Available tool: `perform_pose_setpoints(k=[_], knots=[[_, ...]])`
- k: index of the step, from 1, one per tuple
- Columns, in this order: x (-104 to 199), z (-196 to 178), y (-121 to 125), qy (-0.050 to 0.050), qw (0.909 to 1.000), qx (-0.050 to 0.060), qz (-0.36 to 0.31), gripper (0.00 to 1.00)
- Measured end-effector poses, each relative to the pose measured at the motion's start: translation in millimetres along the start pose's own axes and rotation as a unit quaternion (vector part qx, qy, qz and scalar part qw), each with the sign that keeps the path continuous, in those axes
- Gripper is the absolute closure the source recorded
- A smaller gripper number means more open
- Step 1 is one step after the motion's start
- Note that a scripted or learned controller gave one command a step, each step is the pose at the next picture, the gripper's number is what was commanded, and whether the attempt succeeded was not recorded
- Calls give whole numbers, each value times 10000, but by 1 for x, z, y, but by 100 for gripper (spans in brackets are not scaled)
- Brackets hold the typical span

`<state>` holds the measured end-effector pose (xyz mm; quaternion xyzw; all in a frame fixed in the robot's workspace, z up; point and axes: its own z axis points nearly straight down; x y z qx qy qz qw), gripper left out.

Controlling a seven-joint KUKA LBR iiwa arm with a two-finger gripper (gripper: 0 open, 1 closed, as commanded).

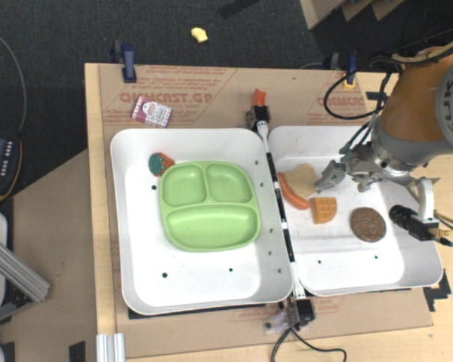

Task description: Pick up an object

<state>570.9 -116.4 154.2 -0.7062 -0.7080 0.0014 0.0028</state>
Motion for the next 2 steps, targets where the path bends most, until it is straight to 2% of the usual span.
perform_pose_setpoints(k=[1, 2], knots=[[7, 73, -22, -4, 10000, -5, 18, 0], [7, 60, -20, -13, 10000, -41, 20, 100]])
